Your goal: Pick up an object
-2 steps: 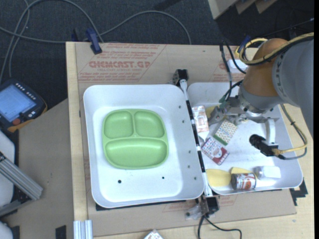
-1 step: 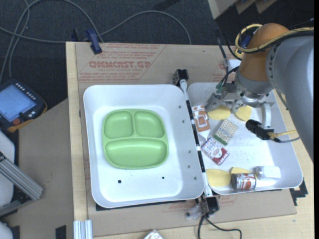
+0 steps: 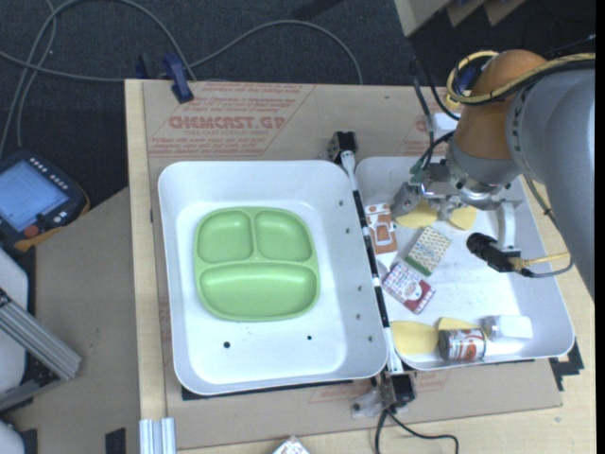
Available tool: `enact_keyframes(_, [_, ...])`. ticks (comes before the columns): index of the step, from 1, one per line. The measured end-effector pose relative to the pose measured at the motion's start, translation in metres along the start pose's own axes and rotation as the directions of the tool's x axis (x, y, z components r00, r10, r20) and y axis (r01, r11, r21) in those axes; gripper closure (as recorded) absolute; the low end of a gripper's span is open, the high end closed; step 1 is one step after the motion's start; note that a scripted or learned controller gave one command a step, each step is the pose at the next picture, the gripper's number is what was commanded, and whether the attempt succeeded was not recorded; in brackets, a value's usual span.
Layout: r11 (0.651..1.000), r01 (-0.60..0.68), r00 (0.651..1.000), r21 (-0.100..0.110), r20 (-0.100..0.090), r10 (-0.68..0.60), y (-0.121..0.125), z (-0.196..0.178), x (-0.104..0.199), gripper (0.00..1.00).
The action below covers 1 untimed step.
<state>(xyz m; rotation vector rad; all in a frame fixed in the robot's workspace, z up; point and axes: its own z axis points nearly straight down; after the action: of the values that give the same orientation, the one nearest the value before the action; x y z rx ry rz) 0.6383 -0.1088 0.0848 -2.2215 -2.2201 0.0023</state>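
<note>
The gripper (image 3: pixel 437 189) is down low at the top end of the right bin (image 3: pixel 539 324), under the big grey arm (image 3: pixel 558 112) with its orange band. I cannot tell how it is set from up here. Nothing looks picked up. Things lie in that bin: yellow pieces (image 3: pixel 416 218) just beside the gripper, a checked packet (image 3: pixel 427 249) near it, a red packet (image 3: pixel 408 287), and a small can (image 3: pixel 463 345) down at the near end. The left bin (image 3: pixel 189 348) has a green tray (image 3: pixel 255 263) with three parts. I think the arm is at the reaching step. Next it needs to settle right over one thing, like a yellow piece, close on it, and lift.
</note>
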Motion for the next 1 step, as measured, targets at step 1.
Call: enact_keyframes(1, [1.000,0.002,1.000,-0.004,0.001,-0.002,0.0286,-0.0003,-0.0054,0.00])
